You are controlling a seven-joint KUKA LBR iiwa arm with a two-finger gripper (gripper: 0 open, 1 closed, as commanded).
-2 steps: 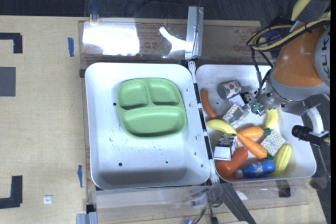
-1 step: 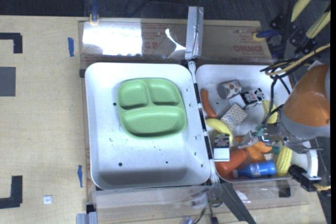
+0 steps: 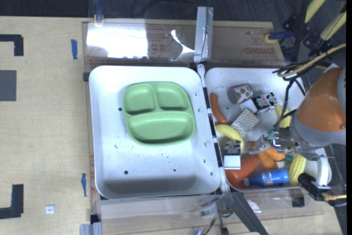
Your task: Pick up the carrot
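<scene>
The carrot (image 3: 216, 109), a slim orange piece, lies along the left wall of the right bin (image 3: 258, 75), just above a yellow banana (image 3: 229, 131). My gripper (image 3: 274, 141) hangs low over the middle of that bin among the clutter, about a hand's width to the right of and below the carrot, and apart from it. The grey wrist with its orange band (image 3: 329, 107) covers the bin's right side. Nothing can be made out between the gripper's tips.
The right bin also holds a small can (image 3: 240, 93), a patterned box (image 3: 246, 120), a blue bottle (image 3: 269, 178), a corn cob (image 3: 297, 164) and orange-red items (image 3: 243, 169). The left bin (image 3: 104, 135) holds a green divided plate (image 3: 159, 111).
</scene>
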